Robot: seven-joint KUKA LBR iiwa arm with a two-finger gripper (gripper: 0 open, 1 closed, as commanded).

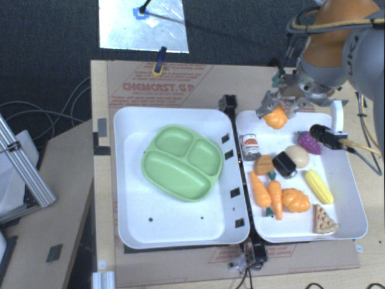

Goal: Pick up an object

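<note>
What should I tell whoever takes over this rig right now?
Gripper: at the back-left corner of the right bin, directly over an orange fruit; a grip can't be confirmed.
Can, grapes, corn, carrots and pizza slice lie in the right bin.
Green plate sits in the left bin.
Done: gripper is at the fruit.
Left: confirm the grasp, then lift clear.

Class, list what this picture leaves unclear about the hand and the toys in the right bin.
Camera view: whether the hand grips the orange toy; the hand's own body covers the contact.
Camera view: the small can, its label; too small and blurred to read.
Camera view: what the black block is; too blurred to tell.
</note>
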